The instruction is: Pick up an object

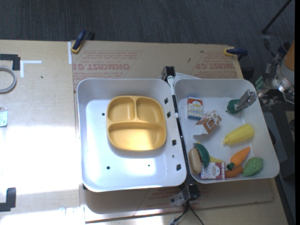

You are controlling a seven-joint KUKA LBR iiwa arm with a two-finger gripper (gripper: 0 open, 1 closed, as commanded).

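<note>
The end effector (244,100) reaches in over the upper right corner of the right bin (265,125), its metal tip sitting at or on a small dark green object (233,107) near the bin's far wall. Whether it is released or clenched I cannot tell; the view is too small and slanted to settle it, and nothing is clearly held. The candidates all lie in this bin: a small carton (195,108) near the top left, a brown house-shaped box (209,121) just below it, a yellow mustard bottle (239,134) in the middle right, a carrot (238,157) and a bumpy green vegetable (253,166) near the lower right, and a hot dog (194,159), a dark green pepper-like piece (203,152) and a red-and-white packet (213,172) crowded at the lower left. The left bin (89,139) carries a yellow divided plate (137,123). The step in hand looks like the approach to the dark green object. To do it well, the tool should come straight down, centred on the object, keeping away from the bin wall close behind it so nothing catches the rim. The piece is small and probably rounded, so a squeeze across its narrow width, low on its body, should stop it squirting out, followed by a slow vertical lift.
</note>
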